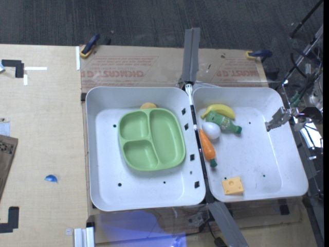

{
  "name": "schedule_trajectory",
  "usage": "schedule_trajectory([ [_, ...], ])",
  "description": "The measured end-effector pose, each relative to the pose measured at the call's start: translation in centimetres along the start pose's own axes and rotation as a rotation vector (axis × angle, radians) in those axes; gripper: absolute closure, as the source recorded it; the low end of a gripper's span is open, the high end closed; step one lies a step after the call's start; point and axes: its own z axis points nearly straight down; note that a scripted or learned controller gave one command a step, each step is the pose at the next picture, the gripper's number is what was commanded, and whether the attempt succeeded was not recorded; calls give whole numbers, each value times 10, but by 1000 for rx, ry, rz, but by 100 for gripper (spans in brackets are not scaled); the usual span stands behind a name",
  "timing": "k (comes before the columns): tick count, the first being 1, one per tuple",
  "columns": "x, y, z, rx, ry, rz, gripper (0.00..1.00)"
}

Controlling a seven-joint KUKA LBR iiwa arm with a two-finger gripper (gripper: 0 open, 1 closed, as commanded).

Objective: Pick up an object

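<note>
One gripper (280, 118) hangs at the right bin's (267, 187) right rim; whether it is open cannot be told. Well apart to its left cluster a banana (218, 109), green bottle (224, 122), white egg (211, 130) and carrot (207, 146), a cheese wedge (233, 186) lying nearer the front.

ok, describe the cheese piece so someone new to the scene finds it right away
Start at the right-hand white bin. Most items cluster at its upper left against the divider: a banana, a green bottle, a white egg and a carrot. The cheese piece lies apart near the bin's front edge, a flat yellow wedge with holes.
</note>
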Motion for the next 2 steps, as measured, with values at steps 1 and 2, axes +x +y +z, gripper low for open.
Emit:
schedule_trajectory([
  [1,62,55,124,0,0,-35,0],
  [2,58,99,167,-2,-2,-119,0],
])
